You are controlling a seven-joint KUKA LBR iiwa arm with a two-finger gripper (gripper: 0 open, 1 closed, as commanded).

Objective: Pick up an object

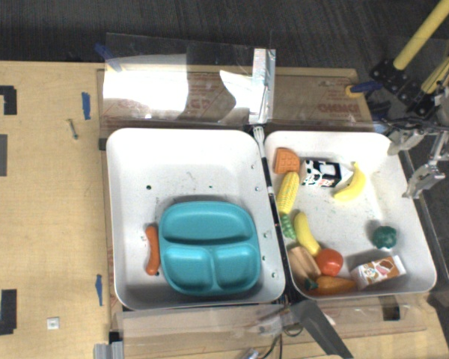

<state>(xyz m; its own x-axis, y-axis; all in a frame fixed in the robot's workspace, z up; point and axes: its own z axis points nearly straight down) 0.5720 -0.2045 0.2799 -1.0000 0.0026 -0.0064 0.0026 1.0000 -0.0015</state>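
The right bin [404,200] holds several toy foods: a corn cob [287,191], an orange waffle piece [286,159], a black-and-white carton [320,173], a curved banana [349,183], a second yellow banana [306,232], a red tomato [329,260], a carrot [332,283], a small juice box [379,270] and a dark green ball [385,236]. My gripper [423,163] hangs at the right bin's far right rim, above and to the right of the curved banana, and touches none of the objects. Nothing is seen held in it.
The left bin [135,163] carries a teal divided plate [208,247] with an orange-red sausage [153,249] beside its left edge. A clear plastic panel [187,88] stands behind the bins. Yellow tubing and cables [426,28] crowd the upper right.
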